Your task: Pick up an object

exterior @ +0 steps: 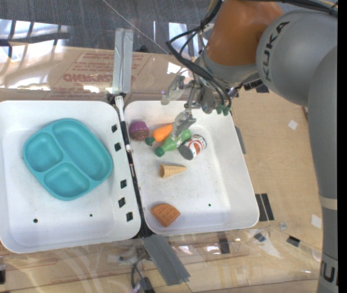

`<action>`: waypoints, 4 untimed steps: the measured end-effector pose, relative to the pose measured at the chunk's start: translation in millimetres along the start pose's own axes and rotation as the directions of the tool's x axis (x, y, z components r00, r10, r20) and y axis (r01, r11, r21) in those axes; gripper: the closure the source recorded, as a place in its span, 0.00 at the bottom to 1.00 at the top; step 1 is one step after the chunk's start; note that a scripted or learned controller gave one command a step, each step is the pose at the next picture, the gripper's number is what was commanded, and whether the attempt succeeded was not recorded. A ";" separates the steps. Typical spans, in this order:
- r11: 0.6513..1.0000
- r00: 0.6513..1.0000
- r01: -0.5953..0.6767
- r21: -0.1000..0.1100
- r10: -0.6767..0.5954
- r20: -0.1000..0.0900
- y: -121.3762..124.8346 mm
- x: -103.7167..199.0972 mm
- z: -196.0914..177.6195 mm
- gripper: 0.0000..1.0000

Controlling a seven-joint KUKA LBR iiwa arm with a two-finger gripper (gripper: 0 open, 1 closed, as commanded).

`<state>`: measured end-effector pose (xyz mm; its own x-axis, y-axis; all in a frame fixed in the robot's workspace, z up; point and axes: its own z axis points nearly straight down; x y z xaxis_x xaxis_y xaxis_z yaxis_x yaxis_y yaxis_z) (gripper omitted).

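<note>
Nearest the camera, low in the right bin (pixel 234 215), lay a small waffle-like toy (pixel 165 213), flat and ridged, probably light and stiff, so easy to pinch across its edges. Just above it, mid-bin, a cone-shaped toy (pixel 172 170) rested on its side; its taper would likely let it slide out of a squeeze unless taken near the wide end. Farther up sat the cluster most within reach: an orange carrot (pixel 163 132) with a green stem piece (pixel 168 144), a purple round toy (pixel 138 129) to its left, and a red-and-white can-like piece (pixel 195 144) to its right, all close or touching. These looked like hard, smooth plastic, light but slippery, and crowded enough that a grasp might nudge neighbours. The gripper (pixel 183 127) hung over the carrot's right end; whether its fingers were spread or closed could not be told from this angle, and nothing was visibly held. In the left bin (pixel 2 163) lay a teal divided plate (pixel 67 157).
</note>
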<state>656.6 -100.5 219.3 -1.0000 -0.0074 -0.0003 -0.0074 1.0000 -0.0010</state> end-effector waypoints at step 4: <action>0.910 0.910 -0.414 -0.001 0.414 0.007 -28.1 50.6 -87.6 1.00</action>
<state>606.2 -128.9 307.0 -0.9131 0.4077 -0.0076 0.4077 0.9131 0.0006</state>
